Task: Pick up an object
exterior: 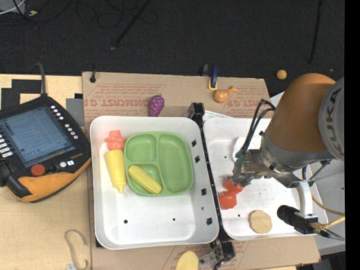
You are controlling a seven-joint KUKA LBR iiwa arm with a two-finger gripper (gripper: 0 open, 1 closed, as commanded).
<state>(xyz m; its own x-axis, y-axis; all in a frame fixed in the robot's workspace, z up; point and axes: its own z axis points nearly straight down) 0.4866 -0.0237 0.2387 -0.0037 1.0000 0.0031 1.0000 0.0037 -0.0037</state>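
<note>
Here the arm (pixel 304 122) reached in from the right and hung over the right bin (pixel 225 134), 1 of 2 shallow white bins set side by side on the surface. The gripper (pixel 239 176) was low, just above and touching or nearly touching a red toy (pixel 228 198) that lay on the bin floor near its left wall. Whether the fingers stood wide or narrow could not be told, since the wrist body hid them from above; no object was visibly held between them.

The red toy was the likeliest target. It appeared to be a small, hollow plastic play-food piece: light, stiff, smooth and probably slippery, with an irregular outline. A pinch across its narrower middle would suit it best, as a grip at the edge could squirt it sideways against the wall. A tan round piece (pixel 260 221), flat like a biscuit, lay apart from it nearer the front rim and would offer little height to grasp.

The left bin (pixel 107 207) carried a green divided plate (pixel 169 156) with a yellow corn cob (pixel 145 179) in 1 compartment, and beside the plate a yellow bottle (pixel 116 170) with a pink piece (pixel 114 140) at its top end. All looked like light toy plastic, unlikely to break if dropped.
</note>
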